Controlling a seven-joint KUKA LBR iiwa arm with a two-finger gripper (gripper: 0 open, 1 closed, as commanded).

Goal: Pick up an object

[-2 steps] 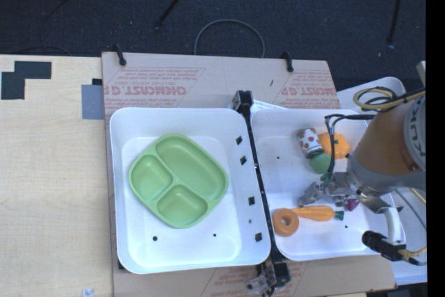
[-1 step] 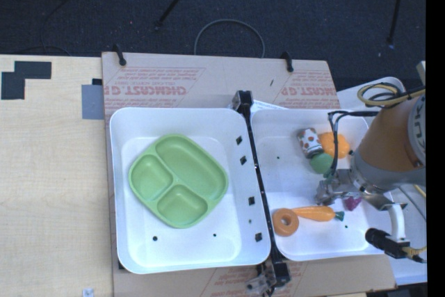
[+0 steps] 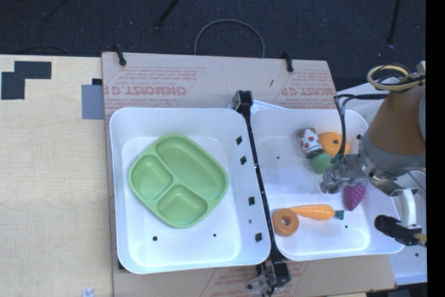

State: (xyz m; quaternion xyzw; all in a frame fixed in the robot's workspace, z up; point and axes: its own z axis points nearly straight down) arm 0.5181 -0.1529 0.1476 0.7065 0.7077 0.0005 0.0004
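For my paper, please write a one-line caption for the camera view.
The end effector hovers in the right bin among toy foods; a green divided plate lies in the left bin.

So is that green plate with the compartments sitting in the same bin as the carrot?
No, the green plate lies alone in the left bin, while the carrot lies in the right bin.

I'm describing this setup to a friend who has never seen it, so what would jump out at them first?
Probably the green divided plate, lying alone in the left bin. Next, the cluster of toy food in the right bin: a carrot beside an orange ring near the front, and a small can further back. The grey arm reaches in from the right, its gripper low over that bin.
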